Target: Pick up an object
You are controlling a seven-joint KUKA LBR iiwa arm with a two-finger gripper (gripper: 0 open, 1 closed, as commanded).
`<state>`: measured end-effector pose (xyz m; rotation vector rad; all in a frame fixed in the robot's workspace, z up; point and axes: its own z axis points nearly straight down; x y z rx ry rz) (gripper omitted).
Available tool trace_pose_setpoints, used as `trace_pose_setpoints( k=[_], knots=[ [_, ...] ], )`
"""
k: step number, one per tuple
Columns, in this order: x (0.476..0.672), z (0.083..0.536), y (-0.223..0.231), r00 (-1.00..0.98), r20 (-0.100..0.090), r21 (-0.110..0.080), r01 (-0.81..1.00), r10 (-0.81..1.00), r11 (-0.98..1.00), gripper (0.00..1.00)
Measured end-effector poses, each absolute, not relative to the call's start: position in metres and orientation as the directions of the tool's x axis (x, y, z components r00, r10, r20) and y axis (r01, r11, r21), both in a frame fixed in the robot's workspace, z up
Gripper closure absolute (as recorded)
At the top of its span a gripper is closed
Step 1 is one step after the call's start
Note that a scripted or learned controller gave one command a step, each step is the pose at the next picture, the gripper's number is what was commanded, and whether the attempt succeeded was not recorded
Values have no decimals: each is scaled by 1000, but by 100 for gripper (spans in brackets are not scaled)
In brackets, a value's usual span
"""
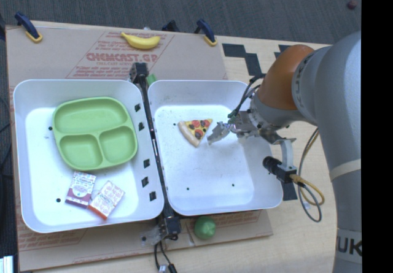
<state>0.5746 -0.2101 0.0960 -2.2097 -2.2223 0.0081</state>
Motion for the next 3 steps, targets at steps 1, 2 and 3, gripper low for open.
trace_pose_setpoints(
  k=[1, 2, 3],
  knots=[
    [627, 92, -210, -5, 1, -1, 1000, 1000, 5, 0],
    [627, 103, -210, -8, 2, -2, 1000, 1000, 8, 100],
    [584, 137, -211, -4, 0, -2, 1000, 1000, 4, 100]
  ],
)
